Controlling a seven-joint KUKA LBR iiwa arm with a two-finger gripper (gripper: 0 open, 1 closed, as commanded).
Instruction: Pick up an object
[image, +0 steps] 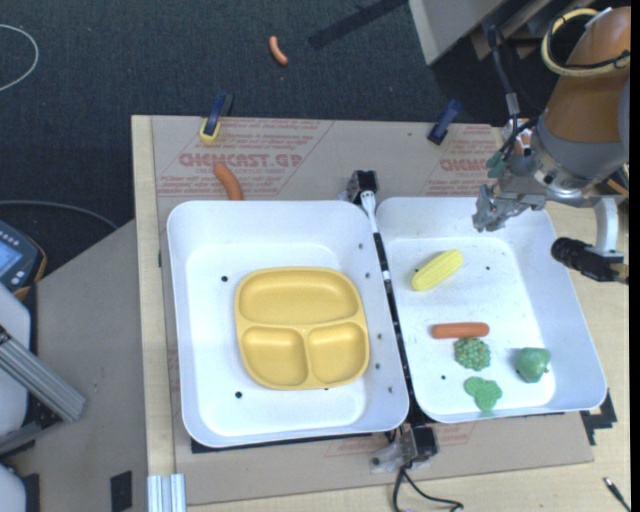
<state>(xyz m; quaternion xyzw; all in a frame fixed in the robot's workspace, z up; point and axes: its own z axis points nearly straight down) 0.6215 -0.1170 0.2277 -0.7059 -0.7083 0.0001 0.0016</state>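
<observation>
A: Right, hand (492, 215) status?
B: Over far edge of R bin (560, 400); can't tell its state. Nothing visibly in it.
A: Objects?
B: Corn (438, 270) nearest, then sausage (460, 330), broccoli (472, 353), two more green veg near front. L bin (190, 300) has yellow tray (300, 326). Another sausage (229, 181) on table (150, 330).

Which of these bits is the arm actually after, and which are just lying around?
Likely part of the job, in the right bin:
corn cob, sausage, broccoli, green leafy piece, green pepper, and the gripper above them.

Lying about:
yellow tray in the left bin, orange sausage on the board, another on the floor.
</observation>
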